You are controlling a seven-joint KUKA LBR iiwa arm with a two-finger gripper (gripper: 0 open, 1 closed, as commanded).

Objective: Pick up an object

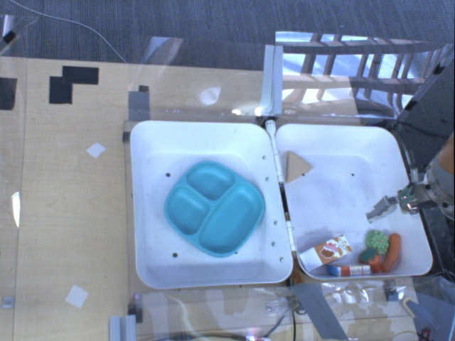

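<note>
Bench (71,212): pale wood surface, bearing two shallow white bins side by side; black patches were noted at its far left.
Left bin (149,261): white, rounded corners; it held one item.
Right bin (334,148): white, touching the left bin along a shared rim; objects were grouped in its near right corner.
Blue plate (215,208): teal, divided into three compartments, lying flat near the centre of the left bin, set at an angle to the walls.
Arm (444,169): entered from the right edge, mostly cut off by the frame.
Gripper (387,206): positioned over the right side of the right bin, above and clear of the object group; one finger (379,209) pointed left. How far the jaws stood apart could not be told, and nothing was seen between them.
Tan wedge (296,166): triangular, lying against the left wall of the right bin.
Small carton (333,249): white and orange, lying flat near the front wall.
Orange sausage-shaped item (392,251): beside a green broccoli-like piece (377,242).
Tube (350,270): red, white and blue, lying along the front wall.
</note>
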